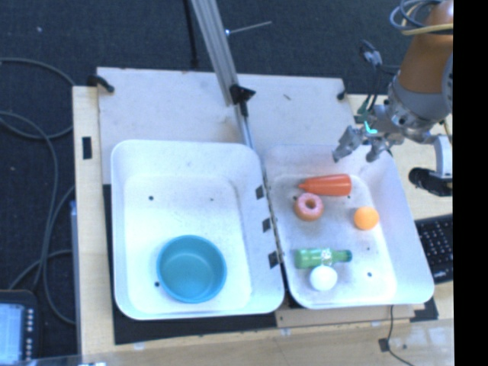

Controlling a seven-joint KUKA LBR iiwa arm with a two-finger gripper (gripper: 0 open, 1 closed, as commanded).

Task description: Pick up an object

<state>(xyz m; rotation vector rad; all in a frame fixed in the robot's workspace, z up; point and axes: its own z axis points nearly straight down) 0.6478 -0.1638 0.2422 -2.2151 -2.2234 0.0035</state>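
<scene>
Carrot [325,184] is lying untouched in the right bin [404,227], centre right of frame; the gripper [358,145] is hovering above it, fingers spread, holding nothing, pick not yet begun.

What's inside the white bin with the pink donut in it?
Besides the pink donut, the right bin holds an orange carrot, an orange ball, a green bottle and a white ball. Whatever lies beneath them is covered.

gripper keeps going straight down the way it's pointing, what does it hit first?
Probably the right bin's far rim or floor, just behind the carrot. The gripper hangs above that corner; depth is unclear from one slanted view.
</scene>
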